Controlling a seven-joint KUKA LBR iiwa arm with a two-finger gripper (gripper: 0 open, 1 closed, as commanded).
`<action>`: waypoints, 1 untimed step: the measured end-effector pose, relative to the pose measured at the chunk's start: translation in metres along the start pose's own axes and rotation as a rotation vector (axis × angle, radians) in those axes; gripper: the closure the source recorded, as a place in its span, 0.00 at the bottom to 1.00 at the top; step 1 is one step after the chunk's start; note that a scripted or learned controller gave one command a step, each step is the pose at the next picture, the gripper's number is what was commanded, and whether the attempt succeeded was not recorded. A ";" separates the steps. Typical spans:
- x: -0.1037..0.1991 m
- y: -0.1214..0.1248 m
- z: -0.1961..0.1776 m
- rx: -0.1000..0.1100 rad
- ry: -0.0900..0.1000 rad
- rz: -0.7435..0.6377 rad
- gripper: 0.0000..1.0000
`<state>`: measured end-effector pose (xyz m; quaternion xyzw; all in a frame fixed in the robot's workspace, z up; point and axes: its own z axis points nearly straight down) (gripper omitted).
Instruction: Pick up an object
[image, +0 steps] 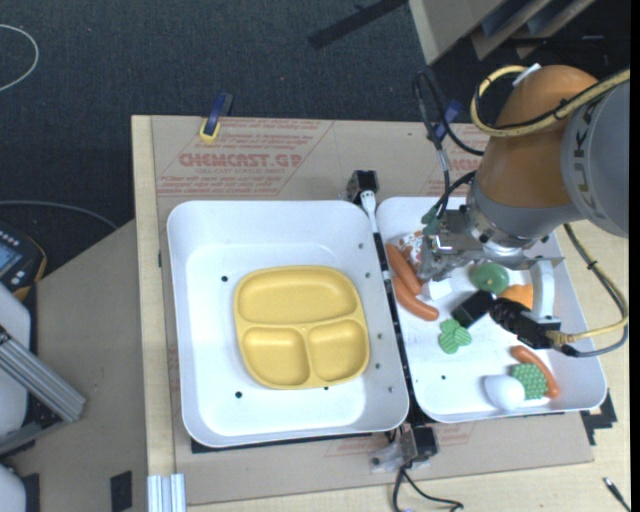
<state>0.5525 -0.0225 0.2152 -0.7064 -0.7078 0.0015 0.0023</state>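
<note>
Gripper hovers just right of the hot dog, grip unclear; reaching step, next a clean descent onto it.

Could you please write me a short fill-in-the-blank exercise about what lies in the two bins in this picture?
1. The yellow plastic plate in the left white bin is divided into ____ compartments.
2. The long orange sausage-shaped toy lies in the ____ bin.
3. The small green broccoli-like toy rests on the floor of the right white bin, whose colour is ____.
4. The arm's hand hangs over the ____ bin.

Missing words: three; right; white; right
</note>
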 end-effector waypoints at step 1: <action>-0.003 0.004 -0.003 -0.005 -0.002 0.002 1.00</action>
